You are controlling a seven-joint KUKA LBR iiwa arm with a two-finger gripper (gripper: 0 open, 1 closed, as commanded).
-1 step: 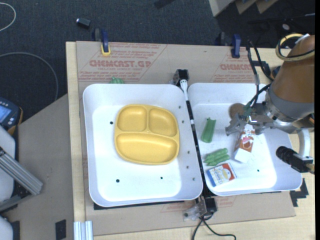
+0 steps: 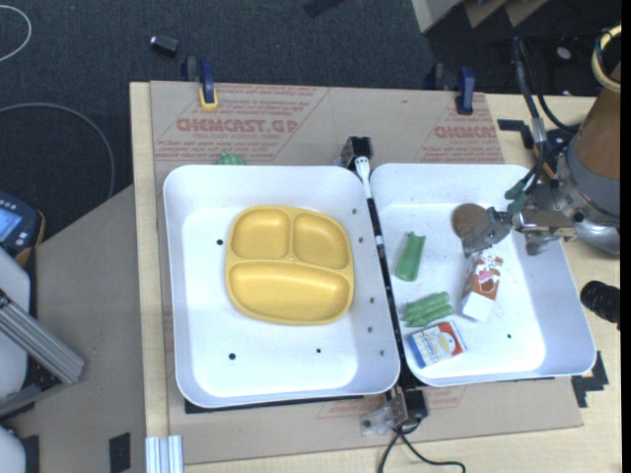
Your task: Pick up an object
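right bin [image 2: 552,358] — crowded centre, bare rim — gripper [image 2: 498,227] above.

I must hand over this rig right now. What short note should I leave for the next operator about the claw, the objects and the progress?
Claw: low over the right bin, near a brown round object; whether it grips anything cannot be told.
Objects in the right bin: green block, green bean pods, red and white carton, small blue and red packet.
Left bin: yellow divided plate.
Done: no object is visibly lifted.
Left: grasp one object and raise it.
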